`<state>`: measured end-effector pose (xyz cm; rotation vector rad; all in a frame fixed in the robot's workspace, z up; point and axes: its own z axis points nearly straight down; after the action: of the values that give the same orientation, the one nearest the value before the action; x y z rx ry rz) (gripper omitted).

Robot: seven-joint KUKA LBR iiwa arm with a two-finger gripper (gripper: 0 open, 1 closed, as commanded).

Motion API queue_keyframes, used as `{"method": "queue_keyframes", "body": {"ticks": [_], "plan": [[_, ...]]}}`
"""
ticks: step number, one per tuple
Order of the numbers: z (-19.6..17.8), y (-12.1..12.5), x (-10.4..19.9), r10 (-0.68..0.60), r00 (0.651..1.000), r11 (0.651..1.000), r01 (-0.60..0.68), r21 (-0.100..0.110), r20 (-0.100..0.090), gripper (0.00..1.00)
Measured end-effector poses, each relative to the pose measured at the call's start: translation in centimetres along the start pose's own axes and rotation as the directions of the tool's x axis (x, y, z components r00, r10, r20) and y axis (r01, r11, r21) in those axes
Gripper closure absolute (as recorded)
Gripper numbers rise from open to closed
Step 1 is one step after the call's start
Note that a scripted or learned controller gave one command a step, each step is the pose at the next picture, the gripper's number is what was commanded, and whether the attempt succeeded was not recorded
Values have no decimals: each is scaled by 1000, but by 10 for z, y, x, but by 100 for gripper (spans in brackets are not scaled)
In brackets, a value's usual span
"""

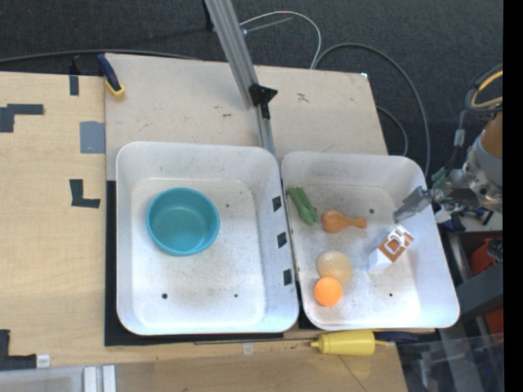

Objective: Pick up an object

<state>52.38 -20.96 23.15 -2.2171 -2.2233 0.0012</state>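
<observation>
The right bin (351, 166) holds a green pickle-shaped toy (301, 205), an orange-brown drumstick-shaped toy (341, 221), a pale beige ball (333, 265), an orange ball (328, 291) and a small white carton with an orange pattern (391, 248). My gripper (409, 205) reaches in from the right, just above the bin's right rim. It is above and to the right of the carton and apart from it. Nothing shows in its grasp.
In the left bin (131, 300) stands a teal bowl (183, 220). A yellow bottle (347, 343) lies outside the right bin at the bench's front edge. A grey metal pole (237, 43) slants in from the top, ending between the bins.
</observation>
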Motion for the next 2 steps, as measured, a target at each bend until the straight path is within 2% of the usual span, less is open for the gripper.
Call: {"method": "queue_keyframes", "body": {"ticks": [1,2], "plan": [[0,0,0,1,1000,1000,-1,0,0,0],[48,7,3,1,1000,1000,-1,4,0,0]]}}
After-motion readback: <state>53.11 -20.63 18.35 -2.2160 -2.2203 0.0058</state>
